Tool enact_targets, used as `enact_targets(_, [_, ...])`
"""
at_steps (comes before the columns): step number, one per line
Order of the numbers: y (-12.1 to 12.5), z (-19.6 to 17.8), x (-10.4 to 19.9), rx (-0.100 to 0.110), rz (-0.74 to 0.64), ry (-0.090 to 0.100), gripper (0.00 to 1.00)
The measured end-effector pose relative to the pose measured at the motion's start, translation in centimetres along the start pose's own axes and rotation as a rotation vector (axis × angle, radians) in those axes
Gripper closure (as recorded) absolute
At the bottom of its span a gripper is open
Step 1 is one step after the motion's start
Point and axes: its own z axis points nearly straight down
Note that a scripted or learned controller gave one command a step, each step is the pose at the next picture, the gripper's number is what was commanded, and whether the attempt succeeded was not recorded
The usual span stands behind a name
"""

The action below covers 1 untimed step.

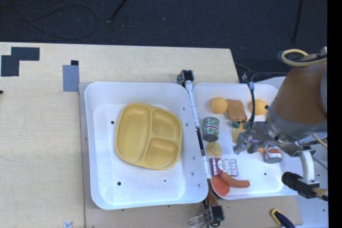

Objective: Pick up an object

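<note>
The big grey and orange arm [299, 99] covers part of the right bin [267, 187], so some toys under it are hidden. Its gripper [247, 141] hangs low over the small things (I cannot tell if it is open or closed, it is too small and dark). Near it sit an orange ball [218, 104], a brown piece [235, 109] and a little green can [210, 128]. A red sausage [235, 183] lies at the front. The left bin [101, 189] holds a yellow tray [148, 136]. Both bins rest on a light wood bench [37, 141] with dark floor [160, 2] behind.
</note>
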Motion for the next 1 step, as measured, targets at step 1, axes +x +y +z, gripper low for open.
enact_targets(1, [-0.97, -3.02, 5.33, 0.001, -0.001, 0.0, 1.0])
